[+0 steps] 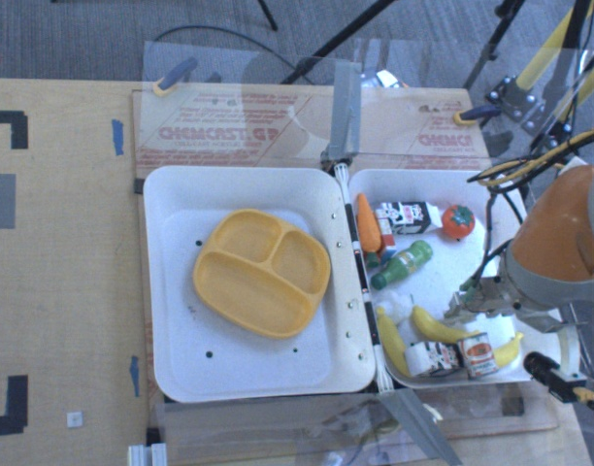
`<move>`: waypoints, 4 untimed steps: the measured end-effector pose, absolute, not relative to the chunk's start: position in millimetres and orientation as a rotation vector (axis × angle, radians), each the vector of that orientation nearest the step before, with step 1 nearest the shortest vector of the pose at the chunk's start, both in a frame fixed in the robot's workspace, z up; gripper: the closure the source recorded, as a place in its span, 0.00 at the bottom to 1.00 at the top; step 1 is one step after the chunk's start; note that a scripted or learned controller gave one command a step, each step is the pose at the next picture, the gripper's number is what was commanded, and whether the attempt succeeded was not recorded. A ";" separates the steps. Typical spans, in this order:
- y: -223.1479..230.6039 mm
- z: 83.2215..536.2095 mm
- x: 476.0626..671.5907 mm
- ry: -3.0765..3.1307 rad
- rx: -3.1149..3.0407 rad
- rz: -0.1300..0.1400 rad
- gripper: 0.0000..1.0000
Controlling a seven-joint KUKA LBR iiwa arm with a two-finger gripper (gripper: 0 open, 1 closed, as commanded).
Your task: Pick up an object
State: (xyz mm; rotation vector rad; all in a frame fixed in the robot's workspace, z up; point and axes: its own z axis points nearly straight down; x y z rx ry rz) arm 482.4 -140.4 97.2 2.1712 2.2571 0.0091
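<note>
Down at the right bin's [472, 184] near right side, the gripper [469, 304] is hanging low over a cluster of toy food, with the arm's orange band [561, 226] filling the space above the bin's right wall. Whether it is spread or pinched I cannot tell, since the wrist is covering most of it and the metal parts are blurring into the white floor. Just below and beside it a yellow banana [439, 326] is lying across the floor, seemingly touching a small red-labelled can [479, 355] and a white carton [432, 358], while a second banana [391, 340] is curving along the dividing wall on the left. These four are crowding the near edge, leaving little room there. Farther back, a green bottle [402, 264] is lying at a slant near the middle, a carrot [369, 223] is resting against the dividing wall, a black-and-white carton [406, 216] is sitting just beside it, and a red tomato [458, 221] is standing apart toward the far right corner. Between the bottle and the tomato a patch of bare floor is staying open. The left bin [171, 260] is holding a yellow divided plate [261, 272], sitting near its centre with wide white margins on every side.
</note>
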 end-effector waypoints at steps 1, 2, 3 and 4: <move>-78.1 239.2 480.1 2.188 2.254 0.000 1.00; -52.2 358.0 570.1 2.066 2.364 -0.001 1.00; -7.3 435.5 607.1 1.903 2.498 0.000 1.00; 90.8 338.6 620.1 1.947 2.467 -0.004 1.00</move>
